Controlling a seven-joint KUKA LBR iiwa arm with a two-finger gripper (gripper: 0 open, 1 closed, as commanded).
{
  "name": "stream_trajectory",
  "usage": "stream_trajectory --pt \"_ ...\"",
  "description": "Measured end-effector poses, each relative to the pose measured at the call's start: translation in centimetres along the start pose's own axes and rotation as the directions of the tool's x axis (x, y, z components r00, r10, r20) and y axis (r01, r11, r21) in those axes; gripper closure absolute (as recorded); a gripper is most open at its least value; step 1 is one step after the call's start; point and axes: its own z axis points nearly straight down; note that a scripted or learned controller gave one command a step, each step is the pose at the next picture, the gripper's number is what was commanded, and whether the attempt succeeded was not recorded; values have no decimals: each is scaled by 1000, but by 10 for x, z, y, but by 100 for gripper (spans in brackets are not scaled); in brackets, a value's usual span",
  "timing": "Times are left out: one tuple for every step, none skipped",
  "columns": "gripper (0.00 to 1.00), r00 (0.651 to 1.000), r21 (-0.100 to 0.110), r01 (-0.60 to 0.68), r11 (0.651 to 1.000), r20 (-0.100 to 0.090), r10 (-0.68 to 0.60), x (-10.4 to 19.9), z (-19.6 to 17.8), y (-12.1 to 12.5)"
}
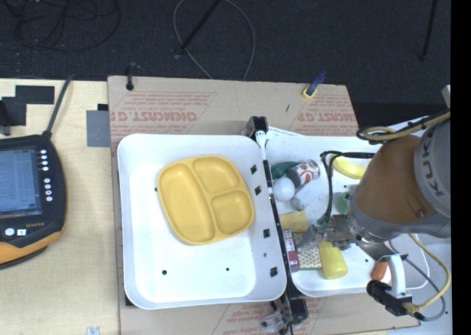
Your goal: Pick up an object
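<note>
Arm [397, 186]: over the right bin [313, 286].
Gripper [324, 234]: low among the clutter.
Yellow block [333, 261]: just below gripper.
Divided plate [206, 197]: left of right bin, in other bin.

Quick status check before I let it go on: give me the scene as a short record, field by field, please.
left bin: holds a yellow divided plate
right bin: cluttered with small items, among them a white ball, a red and white can and a yellow block
arm: reaches in from the right, over the right bin
gripper: low among the clutter, beside the yellow block
grasp: cannot tell
</note>
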Motion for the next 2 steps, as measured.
stream_trajectory --pt "100 1000 -1 -11 1000 12 11 -7 -9 -1" --pt "100 1000 1 15 1000 -7 -15 92 -116 -2"
